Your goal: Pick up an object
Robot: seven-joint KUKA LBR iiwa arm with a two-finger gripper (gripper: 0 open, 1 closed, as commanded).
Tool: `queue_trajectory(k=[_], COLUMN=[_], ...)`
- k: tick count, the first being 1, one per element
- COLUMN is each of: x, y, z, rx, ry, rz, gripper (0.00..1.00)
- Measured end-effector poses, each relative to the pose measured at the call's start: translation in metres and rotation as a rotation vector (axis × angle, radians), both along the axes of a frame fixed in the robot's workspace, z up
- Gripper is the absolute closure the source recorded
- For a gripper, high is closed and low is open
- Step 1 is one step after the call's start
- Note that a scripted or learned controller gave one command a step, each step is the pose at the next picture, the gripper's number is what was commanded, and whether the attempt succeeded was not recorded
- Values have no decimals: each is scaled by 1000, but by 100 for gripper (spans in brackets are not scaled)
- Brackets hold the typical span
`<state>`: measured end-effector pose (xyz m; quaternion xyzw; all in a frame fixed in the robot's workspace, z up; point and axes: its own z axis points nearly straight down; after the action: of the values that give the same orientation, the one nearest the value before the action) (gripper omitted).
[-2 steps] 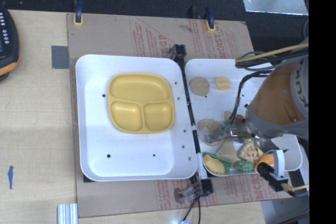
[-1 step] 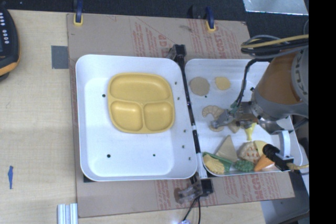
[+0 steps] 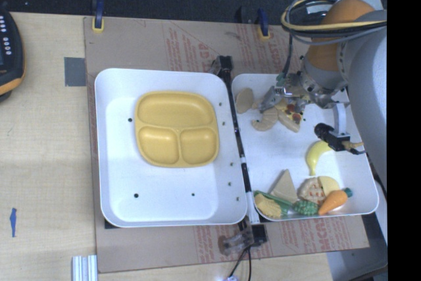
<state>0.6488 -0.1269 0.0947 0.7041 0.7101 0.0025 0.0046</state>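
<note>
Camera view: two white bins sit side by side on the tabletop (image 3: 52, 161). The left bin (image 3: 112, 201) carries a yellow divided plate (image 3: 176, 127), lying flat near its middle, prob. as a drop target. The right bin (image 3: 358, 178) holds the pickable stuff, all toy food.

Taking the right bin as landmark: at its far-left corner a pale round cracker-like piece (image 3: 244, 100), w/ another tan piece (image 3: 266, 120) just beside it. A yellow banana (image 3: 318, 155) lies mid-bin toward the right wall. Along the near edge, a loose cluster: tan wedge (image 3: 285, 185), corn cob (image 3: 268, 206), green item (image 3: 303, 209), round sandwich-like piece (image 3: 312, 189), orange carrot (image 3: 333, 201). They touch or overlap, so prob. awkward to single out.

The arm (image 3: 342, 36) comes in over the bin's far-right corner. Gripper (image 3: 283, 99) is low over the far part of the bin, right at a pale piece w/ red spots (image 3: 291, 118), poss. a pizza slice. Looks like the approach/grasp step, aimed at that piece. Can't tell how the gripper stands, open or closed, or whether it touches the piece; too cluttered there. Nothing visibly lifted.
</note>
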Motion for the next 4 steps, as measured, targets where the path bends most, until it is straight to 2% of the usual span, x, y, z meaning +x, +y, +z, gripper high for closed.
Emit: queue_trajectory(k=[1, 2, 3, 4], x=[9, 9, -65, 11], y=[34, 34, -10, -1], z=[0, 0, 1, 0], rx=[0, 1, 1, 1], ry=[7, 8, 7, 6], rz=[-3, -1, -7, -3], gripper=[0, 0, 0, 0])
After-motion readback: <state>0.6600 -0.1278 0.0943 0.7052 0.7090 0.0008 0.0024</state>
